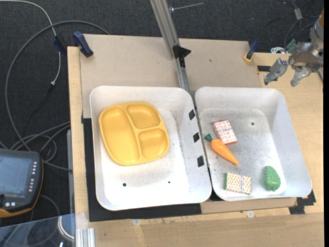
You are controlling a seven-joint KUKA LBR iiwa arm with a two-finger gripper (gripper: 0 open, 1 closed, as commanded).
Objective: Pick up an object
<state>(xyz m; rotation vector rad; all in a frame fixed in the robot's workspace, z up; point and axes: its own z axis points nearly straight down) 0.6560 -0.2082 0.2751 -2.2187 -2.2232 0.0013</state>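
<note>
While the carrot (224, 150) lies mid right bin (288, 122) between two patterned boxes, a green lump sits near that bin's corner. The gripper (286, 75) hangs over the bench (128, 60) beyond, fingers apart, holding nothing. Dark carpet surrounds; no print is legible.

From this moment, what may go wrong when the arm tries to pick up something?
The carrot lies almost against the pink box, so the open gripper, above the right bin's far corner, might nudge both. The green toy sits near the bin's sloped wall, leaving little finger room.
</note>
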